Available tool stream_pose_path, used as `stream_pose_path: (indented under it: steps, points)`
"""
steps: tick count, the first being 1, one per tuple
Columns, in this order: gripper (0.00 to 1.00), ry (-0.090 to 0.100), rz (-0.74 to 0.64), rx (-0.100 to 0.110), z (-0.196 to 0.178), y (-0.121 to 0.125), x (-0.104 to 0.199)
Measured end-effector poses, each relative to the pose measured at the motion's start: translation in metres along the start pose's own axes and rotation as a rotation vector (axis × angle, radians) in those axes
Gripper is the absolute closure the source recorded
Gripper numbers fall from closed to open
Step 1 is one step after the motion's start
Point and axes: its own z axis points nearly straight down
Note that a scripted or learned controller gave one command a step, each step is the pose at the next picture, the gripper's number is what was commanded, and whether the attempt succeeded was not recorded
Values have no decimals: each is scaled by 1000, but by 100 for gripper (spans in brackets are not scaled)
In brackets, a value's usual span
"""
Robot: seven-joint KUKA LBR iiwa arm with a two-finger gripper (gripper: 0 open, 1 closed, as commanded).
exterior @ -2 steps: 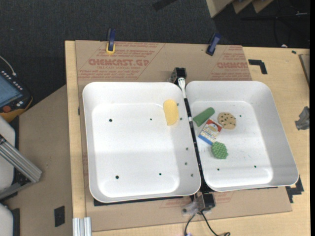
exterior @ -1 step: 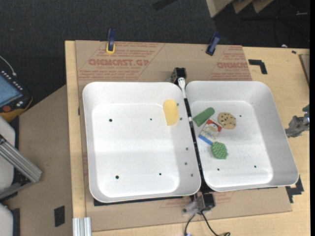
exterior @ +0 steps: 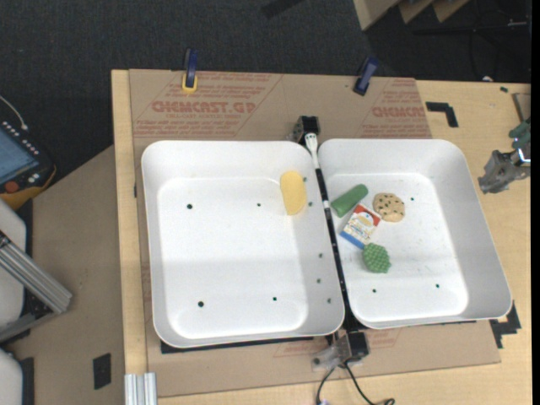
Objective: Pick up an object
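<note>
Lying in right bin (exterior: 472, 226), cookie (exterior: 389, 206), well apart from gripper (exterior: 504, 169)

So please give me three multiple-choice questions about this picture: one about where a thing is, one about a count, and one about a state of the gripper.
1. Where does the yellow object lie?
A. In the left bin, near the divide between the bins
B. In the right bin, beside the cookie
C. On the cardboard outside the bins

2. How many objects lie in the right bin?
A. Two
B. Four
C. Six

3. Where is the gripper now?
A. Pressing down on the cookie
B. Down in the left bin
C. At the right edge of the view, outside the bins

Answers:
1. A, as it rests by the right wall of the left bin.
2. B: the green block, the cookie, the red and white packet and the green bumpy ball.
3. C, as it is past the right bin's rim, touching no object.
</note>
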Motion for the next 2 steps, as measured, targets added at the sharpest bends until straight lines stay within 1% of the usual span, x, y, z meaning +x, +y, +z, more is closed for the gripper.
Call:
stream_pose_path:
  steps: [1,2]
  points:
    - [100,3,13,16,44,-27,-31]
    - [100,4,13,20,118,-28,-60]
